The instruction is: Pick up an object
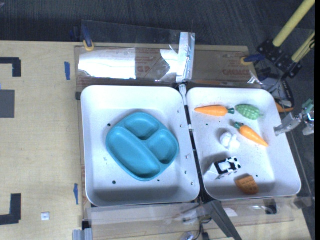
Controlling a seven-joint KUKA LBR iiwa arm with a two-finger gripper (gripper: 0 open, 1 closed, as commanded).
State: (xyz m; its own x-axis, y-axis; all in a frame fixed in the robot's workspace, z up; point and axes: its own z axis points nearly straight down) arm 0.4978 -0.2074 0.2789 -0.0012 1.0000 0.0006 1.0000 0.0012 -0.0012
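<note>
Nothing is lifted yet: carrots [212,111], cow [227,166] and bread [246,184] lie in the right bin [287,181]; claw [295,124] at its right edge, grip state unclear.

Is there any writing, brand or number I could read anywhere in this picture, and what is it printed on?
Nothing can be read for certain.
Cardboard panel behind the right bin: faint reddish print, too blurred to read.
Clear plastic sheet behind the left bin: more reddish lettering under glare, unreadable.
The toys and the blue divided plate bear no visible text.

Right bin [287,176] holds two carrots [214,111] [251,134], green piece [249,111], white ball [230,139], cow [227,166], brown chunk [246,184] — all loose.
</note>
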